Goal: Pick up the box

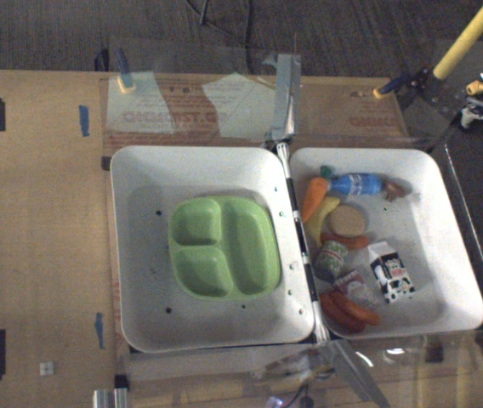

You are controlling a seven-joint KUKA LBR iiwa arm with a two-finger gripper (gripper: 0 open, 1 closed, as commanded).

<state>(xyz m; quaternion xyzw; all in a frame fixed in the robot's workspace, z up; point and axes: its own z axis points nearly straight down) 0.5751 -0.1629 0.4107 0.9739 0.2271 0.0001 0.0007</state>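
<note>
On your left, the brown desk (pixel 37 253) carries strips of black and blue tape, and against it sits the left bin (pixel 139 185), which holds a green divided plate (pixel 223 247) with three compartments, lying flat near the middle of the bin. A metal divider (pixel 286 100) runs away from you at the far side, between the two bins. Moving right, the right bin (pixel 446 245) holds a cluster of play food along its left side: an orange carrot (pixel 314 196) at the far left, a blue bottle (pixel 356 184) lying on its side just beyond it, a round brown disc (pixel 346 221) resting beside something yellow, a small can (pixel 332 257) nearer you, and red sausages (pixel 349 310) at the near edge. The box (pixel 392 273), a small white carton with dark patches, lies just right of the can, apart from the bin's walls. As for the claw, you cannot tell its state from here.
</note>
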